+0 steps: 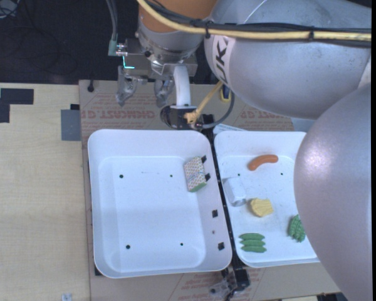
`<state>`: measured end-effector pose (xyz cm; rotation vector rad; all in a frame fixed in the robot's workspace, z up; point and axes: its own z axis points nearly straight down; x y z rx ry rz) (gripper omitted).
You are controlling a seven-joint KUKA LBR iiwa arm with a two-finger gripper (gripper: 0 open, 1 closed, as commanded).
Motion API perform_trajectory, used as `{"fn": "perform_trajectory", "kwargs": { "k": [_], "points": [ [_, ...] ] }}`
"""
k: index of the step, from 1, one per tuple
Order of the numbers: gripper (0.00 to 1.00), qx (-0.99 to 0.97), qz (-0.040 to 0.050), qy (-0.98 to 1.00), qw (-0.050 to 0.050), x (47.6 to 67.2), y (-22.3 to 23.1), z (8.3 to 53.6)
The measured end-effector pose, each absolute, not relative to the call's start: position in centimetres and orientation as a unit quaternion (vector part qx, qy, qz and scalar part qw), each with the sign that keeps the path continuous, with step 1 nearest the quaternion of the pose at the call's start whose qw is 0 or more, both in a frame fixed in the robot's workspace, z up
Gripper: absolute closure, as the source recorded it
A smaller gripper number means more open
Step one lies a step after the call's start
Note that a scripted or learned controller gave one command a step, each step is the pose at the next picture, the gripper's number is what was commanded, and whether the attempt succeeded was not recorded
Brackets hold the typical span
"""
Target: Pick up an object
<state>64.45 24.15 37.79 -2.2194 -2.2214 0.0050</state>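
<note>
My gripper (pixel 143 94) hangs above the bench behind the left bin (pixel 106 231), beyond its far rim. Its two grey fingers (pixel 124 93) stand apart with nothing between them, so it is open. A speckled sponge-like block (pixel 195 173) leans against the left bin's right wall. The right bin (pixel 282 261) holds an orange sausage (pixel 263 162), a pale translucent cup (pixel 235 192), a yellow chunk (pixel 261 207), a green pea pod (pixel 252 242) and a green leafy piece (pixel 296 228). The arm's bulk hides the right bin's right side.
The big grey arm (pixel 301 55) crosses the upper right and overhangs the right bin. A yellow cable (pixel 207 105) hangs near the wrist. Brown cardboard (pixel 113 108) lies under the bins, on the wooden bench (pixel 31 199) that spreads to the left.
</note>
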Motion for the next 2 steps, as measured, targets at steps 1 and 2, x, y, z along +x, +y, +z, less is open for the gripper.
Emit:
{"fn": "perform_trajectory", "kwargs": {
  "k": [1, 2],
  "points": [
    [1.0, -0.706, 0.0027, -0.708, 0.001, 64.46, 24.12, 38.76],
    [0.0, -0.706, 0.0031, -0.708, 0.001, 64.45, 24.14, 38.71]
  ]
}}
